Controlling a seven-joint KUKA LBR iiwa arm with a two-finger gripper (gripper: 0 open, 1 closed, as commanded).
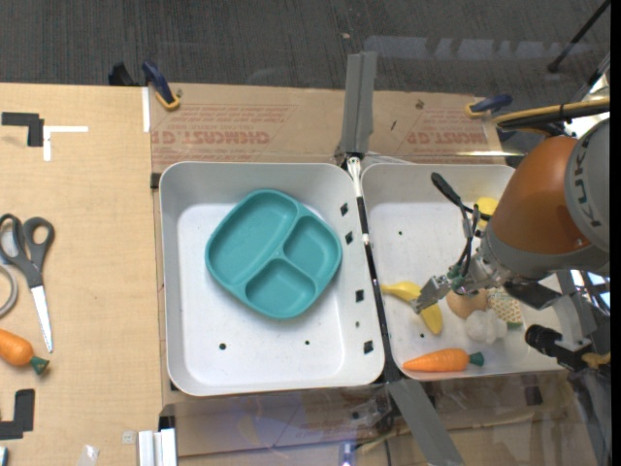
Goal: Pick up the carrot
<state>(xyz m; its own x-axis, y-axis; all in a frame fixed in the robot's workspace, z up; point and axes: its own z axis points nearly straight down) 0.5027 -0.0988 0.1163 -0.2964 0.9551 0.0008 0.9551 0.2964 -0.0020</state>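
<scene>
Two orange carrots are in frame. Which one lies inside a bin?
The orange carrot with the green stem end lies in the right white bin, near its front wall. The other carrot lies on the wooden bench, far left.

Wooden bench (87,260) bearing two bins (175,289), scissors (29,260)

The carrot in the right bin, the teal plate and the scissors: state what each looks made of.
Carrot: probably moulded plastic, going by its smooth, even orange body and green stub. Teal plate: likely matte plastic, one uniform colour with soft rounded dividers. Scissors: shiny metal blades with dark, likely plastic, handle loops.
</scene>
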